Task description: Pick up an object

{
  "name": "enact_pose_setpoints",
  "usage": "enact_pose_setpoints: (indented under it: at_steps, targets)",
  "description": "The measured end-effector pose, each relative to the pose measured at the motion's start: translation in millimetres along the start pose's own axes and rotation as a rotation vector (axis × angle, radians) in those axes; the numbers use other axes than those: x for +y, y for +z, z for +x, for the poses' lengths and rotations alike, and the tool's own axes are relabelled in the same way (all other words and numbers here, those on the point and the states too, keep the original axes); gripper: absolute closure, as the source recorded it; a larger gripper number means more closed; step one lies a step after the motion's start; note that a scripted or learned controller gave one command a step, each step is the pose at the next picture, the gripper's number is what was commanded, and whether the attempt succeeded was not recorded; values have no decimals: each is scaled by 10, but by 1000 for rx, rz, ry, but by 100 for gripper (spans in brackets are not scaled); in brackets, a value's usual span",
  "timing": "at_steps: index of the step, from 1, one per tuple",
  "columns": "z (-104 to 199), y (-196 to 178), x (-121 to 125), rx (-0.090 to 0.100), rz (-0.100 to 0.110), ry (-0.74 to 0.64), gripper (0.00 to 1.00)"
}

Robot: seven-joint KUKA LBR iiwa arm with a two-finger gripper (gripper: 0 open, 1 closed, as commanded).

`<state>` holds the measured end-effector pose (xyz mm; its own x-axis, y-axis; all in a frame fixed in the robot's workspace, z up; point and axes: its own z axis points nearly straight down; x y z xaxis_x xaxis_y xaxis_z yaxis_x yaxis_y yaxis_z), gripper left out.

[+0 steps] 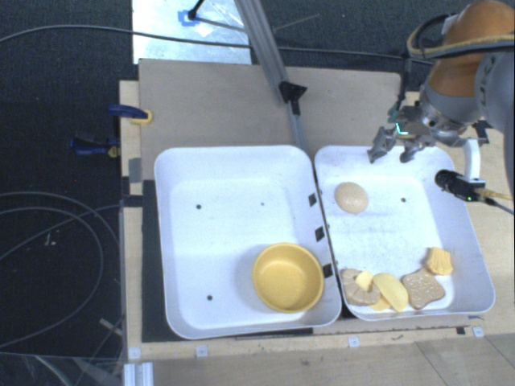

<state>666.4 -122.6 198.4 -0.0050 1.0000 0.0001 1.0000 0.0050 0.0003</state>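
The two bins (pixel 241 167) looked like smooth white plastic with a soft shine. The yellow bowl (pixel 288 277) in the left one looked like smooth plastic too, a bit glossy. Under the bins, the board (pixel 209 103) looked like flat, dull brown wood or card. Past the board, the floor (pixel 56 71) looked like rough dark carpet. The pole (pixel 261 30) above the bins looked like grey metal.

I am looking into a robotics lab: a bare fibreboard bench (pixel 241 103) stands on dark carpet, blue-and-yellow clamps (pixel 129 115) grip its far-left edge, loose black cables (pixel 48 240) coil on the floor, and a grey metal camera pole (pixel 265 47) rises behind.
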Motion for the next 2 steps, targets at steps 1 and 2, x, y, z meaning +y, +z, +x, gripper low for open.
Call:
enact_pose_setpoints:
  at_steps: [1,2]
  targets:
    - [0,-11,5,0,-2,0,0]
    - [-99,510,-32,-1,2,4,0]
